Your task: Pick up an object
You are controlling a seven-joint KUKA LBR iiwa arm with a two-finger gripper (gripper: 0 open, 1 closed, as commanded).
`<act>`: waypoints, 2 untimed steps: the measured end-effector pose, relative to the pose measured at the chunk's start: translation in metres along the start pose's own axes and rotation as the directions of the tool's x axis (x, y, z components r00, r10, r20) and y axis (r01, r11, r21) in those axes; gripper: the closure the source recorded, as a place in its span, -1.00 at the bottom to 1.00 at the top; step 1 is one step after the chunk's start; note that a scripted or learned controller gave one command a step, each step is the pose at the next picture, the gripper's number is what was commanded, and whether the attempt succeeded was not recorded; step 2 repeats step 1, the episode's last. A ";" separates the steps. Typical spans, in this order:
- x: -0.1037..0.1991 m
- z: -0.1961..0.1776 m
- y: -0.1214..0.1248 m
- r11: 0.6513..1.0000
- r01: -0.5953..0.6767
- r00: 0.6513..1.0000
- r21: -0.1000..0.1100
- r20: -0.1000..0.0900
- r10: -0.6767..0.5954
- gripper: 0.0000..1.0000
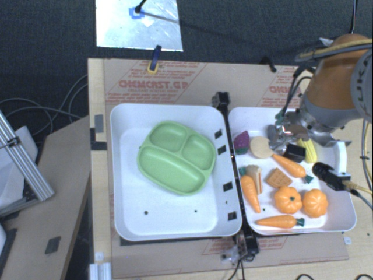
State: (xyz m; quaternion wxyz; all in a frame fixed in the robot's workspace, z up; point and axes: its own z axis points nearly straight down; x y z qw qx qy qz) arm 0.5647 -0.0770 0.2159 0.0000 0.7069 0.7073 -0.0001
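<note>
My pincer [285, 134], grip state unclear to me, hangs upper right; crowded toy carrots [288, 165] risk a glancing miss.

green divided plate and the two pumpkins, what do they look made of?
Green divided plate: likely moulded plastic, matte to satin; uniform colour, soft rounded compartment ridges, faint sheen.
Two pumpkins: probably plastic toy food, semi-glossy; flat saturated orange, moulded ribs, small highlights. Rubber or vinyl can't be excluded.
</note>
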 end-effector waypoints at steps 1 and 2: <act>0.004 0.001 0.009 1.000 0.004 1.000 -0.002 0.000 -0.004 1.00; 0.004 0.001 0.009 1.000 0.004 1.000 -0.002 0.000 -0.004 1.00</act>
